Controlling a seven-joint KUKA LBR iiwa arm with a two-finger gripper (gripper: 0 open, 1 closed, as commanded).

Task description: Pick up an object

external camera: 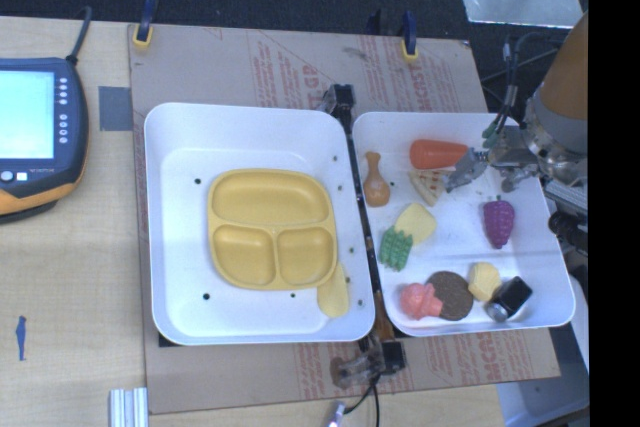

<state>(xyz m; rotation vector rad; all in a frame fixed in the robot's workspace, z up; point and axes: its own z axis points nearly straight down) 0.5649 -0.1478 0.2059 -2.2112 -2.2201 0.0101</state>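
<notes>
Tool [487, 170] sits low over the upper part of the right bin [560, 315], its two grey fingers spread apart, one reaching left toward the orange carrot [437, 153] and the cracker-like wedge [431, 185], the other angled right. Nothing lies between the fingers. The nearest candidates for the pick lie just to the left of the tool: the carrot has its long axis running left to right, almost in line with the left finger, and the wedge sits just below it, touching or nearly so. The purple grape bunch [498, 222] lies below the tool, upright in the view, a little apart from everything else, which I judge makes it the cleaner target.

Further off in the same bin are a tan pear-shaped piece [375, 180], a yellow block [416, 222] against a green corn-like piece [396, 249], and along the near wall a pink piece [421, 300], a brown disc [452, 294], a small yellow piece [484, 280] and a black item [511, 299], crowded together. The left bin [170, 215] holds a yellow divided tray [272, 227] and a yellow banana [334, 293]. A teach pendant [35, 130] rests on the tabletop [70, 305] at far left.
</notes>
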